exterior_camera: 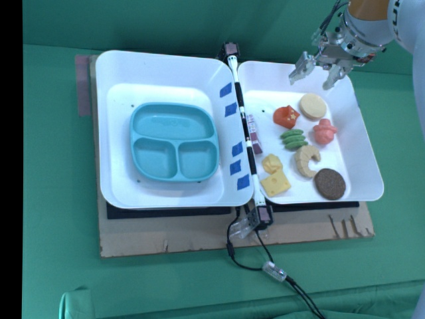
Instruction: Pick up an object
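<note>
Toy food (307,149) clustered in right bin (369,171); tool (315,77) open, empty, above bin's far edge.

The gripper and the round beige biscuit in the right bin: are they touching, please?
Apart. The camera view shows the gripper hovering open above the round beige biscuit, with bare white bin floor between them.

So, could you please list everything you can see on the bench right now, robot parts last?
White bins: 2, side by side.
Divided plate: 1, turquoise, left bin.
Round cracker: 1, beige, right bin, far side.
Red piece: 1, left of the cracker.
Pink piece: 1, right side.
Pea pods: 1 cluster, green, middle.
Croissant: 1, tan.
Cheese pieces: 2, yellow, near left.
Brown disc: 1, near right.
Blue tape tabs: 4, left bin's right wall.
Gripper: 1, grey, open, above the right bin's far edge, holding nothing.
</note>
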